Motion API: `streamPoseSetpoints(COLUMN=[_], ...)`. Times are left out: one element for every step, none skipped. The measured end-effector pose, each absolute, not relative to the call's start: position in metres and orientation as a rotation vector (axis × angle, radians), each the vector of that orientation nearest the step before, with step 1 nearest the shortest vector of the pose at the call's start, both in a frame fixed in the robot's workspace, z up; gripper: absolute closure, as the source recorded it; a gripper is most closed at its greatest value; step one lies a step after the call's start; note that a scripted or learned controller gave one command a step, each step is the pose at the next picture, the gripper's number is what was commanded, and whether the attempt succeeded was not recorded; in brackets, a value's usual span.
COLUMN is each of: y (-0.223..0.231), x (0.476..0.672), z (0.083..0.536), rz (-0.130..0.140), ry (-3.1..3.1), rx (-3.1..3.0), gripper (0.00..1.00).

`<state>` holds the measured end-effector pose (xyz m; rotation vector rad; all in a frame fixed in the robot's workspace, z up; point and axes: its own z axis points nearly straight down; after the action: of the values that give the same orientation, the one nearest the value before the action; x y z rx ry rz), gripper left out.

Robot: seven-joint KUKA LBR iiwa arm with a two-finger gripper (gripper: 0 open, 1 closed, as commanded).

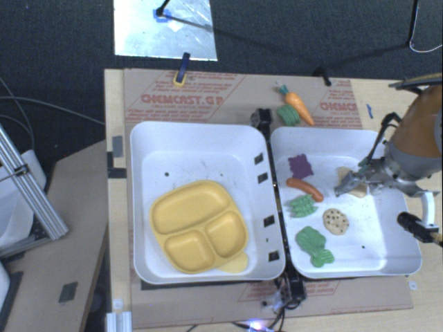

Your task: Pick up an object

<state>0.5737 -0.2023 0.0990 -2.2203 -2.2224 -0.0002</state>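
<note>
Two grey fingers [344, 184] of the gripper [348, 185] point left over the right bin [398, 258]; we cannot tell how wide they stand. We note a small tan piece [358, 191] lying just beside the fingertips, partly hidden by them, not visibly between them. Left of the tips lie a purple piece [300, 164], an orange sausage [305, 188] and a green leafy item [302, 205]. Below them rest a cookie [336, 220] and a green broccoli [313, 245]. Farther left, the left bin [201, 140] bears a yellow tray [199, 225].
</note>
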Motion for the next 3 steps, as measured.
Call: streamPoseSetpoints(y=[-0.206, -0.206, -0.206], x=[0.579, 0.586, 0.587], z=[0.092, 0.085, 0.096], rz=[-0.002, -0.003, -0.006], ry=[-2.225, -2.229, -2.23], rx=[-2.222, -2.219, -2.22], gripper=[0.0, 0.0, 1.0])
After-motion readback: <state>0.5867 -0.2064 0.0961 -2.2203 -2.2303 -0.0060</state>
